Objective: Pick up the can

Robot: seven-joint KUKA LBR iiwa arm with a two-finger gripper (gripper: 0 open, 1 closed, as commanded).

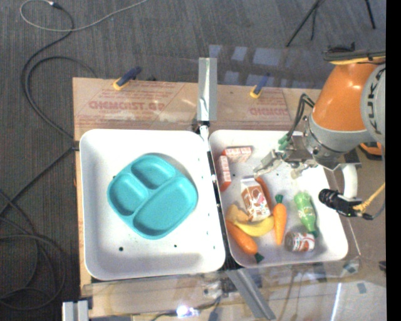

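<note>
Even, fairly bright light from overhead fills the scene, and the white bins [94,251] glare almost to washout. Shadows are soft and short under the teal plate [153,195]. The picture is slightly soft and grainy, darker over the carpet [37,75].

A robotics lab: a brown cardboard-covered tabletop [156,103] held by blue-and-yellow clamps [127,77] stands on grey carpet [37,207] strewn with loose black cables [37,69], with a black tripod's legs [313,19] beyond it.
</note>
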